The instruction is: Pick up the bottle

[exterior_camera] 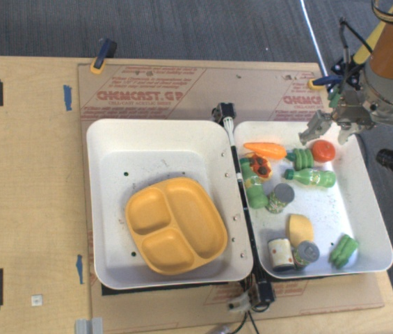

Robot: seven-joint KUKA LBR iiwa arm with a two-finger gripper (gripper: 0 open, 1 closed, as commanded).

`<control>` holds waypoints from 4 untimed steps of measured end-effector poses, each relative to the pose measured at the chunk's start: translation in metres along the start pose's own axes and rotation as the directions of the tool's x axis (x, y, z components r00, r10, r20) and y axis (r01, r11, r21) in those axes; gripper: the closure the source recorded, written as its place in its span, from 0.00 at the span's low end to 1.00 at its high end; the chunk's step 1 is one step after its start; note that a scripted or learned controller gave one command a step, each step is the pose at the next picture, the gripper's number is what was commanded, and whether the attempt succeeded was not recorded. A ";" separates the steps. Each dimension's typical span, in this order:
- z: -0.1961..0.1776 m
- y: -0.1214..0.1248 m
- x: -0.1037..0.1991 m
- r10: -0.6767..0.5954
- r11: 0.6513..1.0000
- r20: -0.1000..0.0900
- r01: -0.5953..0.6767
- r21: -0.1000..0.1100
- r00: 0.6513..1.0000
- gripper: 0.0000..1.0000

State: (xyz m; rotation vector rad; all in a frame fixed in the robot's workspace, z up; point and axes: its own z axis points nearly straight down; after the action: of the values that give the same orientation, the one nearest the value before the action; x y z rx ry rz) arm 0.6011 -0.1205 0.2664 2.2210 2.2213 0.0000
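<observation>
1. Leftmost, the left bin (106,186) holds a yellow divided plate (175,225), lying flat and fully visible.
2. Next, the right bin (370,207) is crowded: a carrot (266,149) at its top, small green items along the left wall, too jumbled to name.
3. The bottle (311,178), green with a green cap, lies on its side just below a red ball (323,151).
4. A yellow wedge (300,227) and two small cans (292,252) sit lower down.
5. The gripper (330,132) hangs above the bin's top right corner, fingers spread wide, holding nothing; the arm (391,54) is cut off by the frame's edge.
</observation>
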 end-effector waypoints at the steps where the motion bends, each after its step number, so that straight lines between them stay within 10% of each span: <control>1: 0.138 -0.025 -0.015 0.154 0.988 -0.001 -0.154 0.005 0.988 0.00; 2: 0.127 -0.024 -0.015 0.154 0.988 -0.001 -0.154 -0.001 0.988 1.00; 3: 0.053 -0.081 0.009 0.101 0.995 -0.002 -0.101 0.002 0.995 1.00; 4: 0.054 -0.081 0.009 0.102 0.995 -0.002 -0.102 0.003 0.995 0.00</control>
State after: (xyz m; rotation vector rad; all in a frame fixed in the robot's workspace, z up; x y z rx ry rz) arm 0.5199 -0.1118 0.2125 2.3333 2.1074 -0.0008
